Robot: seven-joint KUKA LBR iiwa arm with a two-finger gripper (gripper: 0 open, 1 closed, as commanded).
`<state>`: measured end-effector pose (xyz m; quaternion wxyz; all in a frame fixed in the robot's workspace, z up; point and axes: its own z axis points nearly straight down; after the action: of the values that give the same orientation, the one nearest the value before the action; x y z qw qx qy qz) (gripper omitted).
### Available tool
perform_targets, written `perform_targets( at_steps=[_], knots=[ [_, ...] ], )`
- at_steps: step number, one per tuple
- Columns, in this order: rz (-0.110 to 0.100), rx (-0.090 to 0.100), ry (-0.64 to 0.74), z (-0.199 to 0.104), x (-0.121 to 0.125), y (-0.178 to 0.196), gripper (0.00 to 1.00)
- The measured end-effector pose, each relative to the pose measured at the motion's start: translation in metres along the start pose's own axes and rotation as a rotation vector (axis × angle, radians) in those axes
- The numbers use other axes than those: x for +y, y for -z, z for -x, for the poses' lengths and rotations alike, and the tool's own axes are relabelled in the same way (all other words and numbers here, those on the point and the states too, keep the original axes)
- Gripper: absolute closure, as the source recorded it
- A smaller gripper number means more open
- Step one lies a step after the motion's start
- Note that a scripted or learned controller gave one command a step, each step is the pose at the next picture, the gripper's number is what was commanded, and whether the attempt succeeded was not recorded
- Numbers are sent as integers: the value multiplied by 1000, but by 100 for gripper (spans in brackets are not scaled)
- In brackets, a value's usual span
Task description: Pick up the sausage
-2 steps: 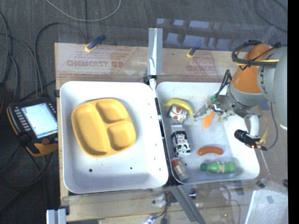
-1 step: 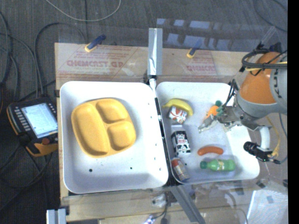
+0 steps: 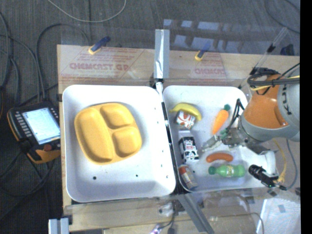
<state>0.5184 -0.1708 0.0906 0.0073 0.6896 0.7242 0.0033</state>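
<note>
Left to right you've got the yellow tray parked out of play, then the sausage lying flat in the right bin, your jaws spread open at its 11 o'clock, probably lining up.

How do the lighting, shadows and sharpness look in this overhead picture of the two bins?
Camera view: the light is even and diffuse, with soft shadows under the yellow tray and along the left bin rim; the white bins look bright, with mild glare on the clear sheet behind them; the sausage and claw are slightly soft, so fine detail is hard to read.
</note>
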Motion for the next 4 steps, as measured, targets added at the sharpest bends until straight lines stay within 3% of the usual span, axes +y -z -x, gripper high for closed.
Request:
perform_targets(
  at_steps=[1,3,4],
  knots=[
    [5,-3,-38,-14,-28,1,0],
    [5,-7,-178,-59,-27,1,0],
    [5,-5,-218,-63,-27,1,0]
  ],
)
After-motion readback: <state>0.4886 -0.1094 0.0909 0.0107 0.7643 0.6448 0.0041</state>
